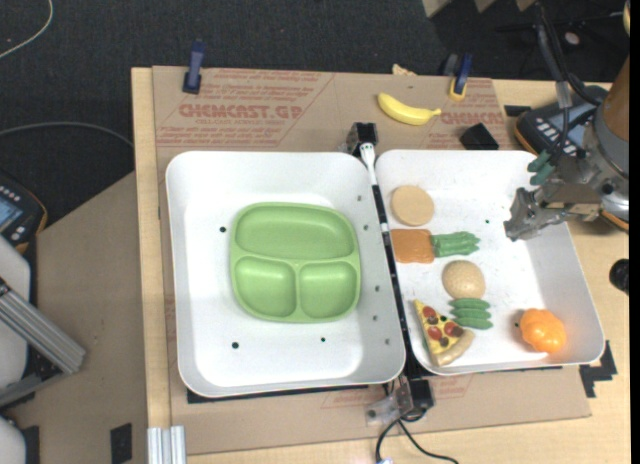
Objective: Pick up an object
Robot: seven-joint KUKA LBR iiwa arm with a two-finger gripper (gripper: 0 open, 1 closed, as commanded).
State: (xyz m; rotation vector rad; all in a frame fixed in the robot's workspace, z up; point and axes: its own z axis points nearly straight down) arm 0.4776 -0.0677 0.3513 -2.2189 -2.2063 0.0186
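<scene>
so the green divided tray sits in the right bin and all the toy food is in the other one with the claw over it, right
Not quite: the green divided tray sits in the left bin, not the right. The toy food, such as the pizza slice and orange, lies in the right bin, with the claw over it, as the camera view shows.

My bench is covered by a brown cardboard sheet printed with red lettering point(250, 117). Two small blue clamps pin its far edge, one near the far left corner point(194, 67) and one further right point(460, 74). Between them, on the bare cardboard just beyond the bins, lies a yellow plastic banana point(407, 109), with a small black block point(478, 136) beside it. The shallow white left bin point(185, 252) and the shallow white right bin point(510, 282) touch along one seam, and a black clip point(361, 137) sits at its far end. Past the bench I see dark carpet point(250, 2) with a thin white cable point(30, 12) looped on it.
</scene>
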